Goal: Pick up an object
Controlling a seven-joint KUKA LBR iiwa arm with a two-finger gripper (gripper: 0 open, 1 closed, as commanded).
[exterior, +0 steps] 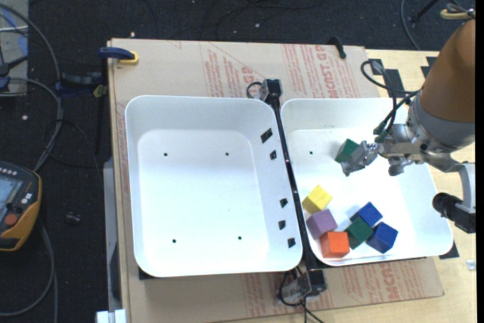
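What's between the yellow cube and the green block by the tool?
In the camera view, bare white bin floor separates the yellow cube from the green block.

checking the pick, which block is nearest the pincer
The dark green block, right at the pincer, apart from the cluster near the right bin's front edge.
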